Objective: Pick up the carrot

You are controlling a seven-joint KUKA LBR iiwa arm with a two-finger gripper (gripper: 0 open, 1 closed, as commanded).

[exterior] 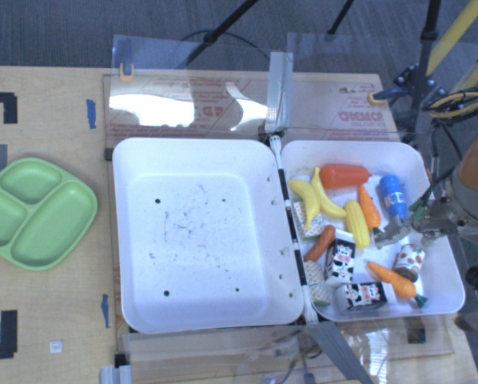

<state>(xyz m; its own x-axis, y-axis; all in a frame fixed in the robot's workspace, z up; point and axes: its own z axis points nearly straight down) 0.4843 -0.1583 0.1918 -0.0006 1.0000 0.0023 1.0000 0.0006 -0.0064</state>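
Note:
An orange carrot (393,278) with a green top lies near the front right of the right bin (445,293). Two more slim orange carrot-like pieces lie there: one (369,207) beside the bananas, one (320,243) near the bin's left wall. My gripper (409,225) hangs low over the right side of this bin, just above and behind the green-topped carrot, next to a small spotted carton (411,258). I see nothing held in it.
The right bin also holds yellow bananas (328,198), a red-orange pepper (344,174), a blue bottle (392,194) and two cow-print cartons (341,260). The left bin (127,166) sits beside it. A green divided plate (35,212) lies at the bench's far left.

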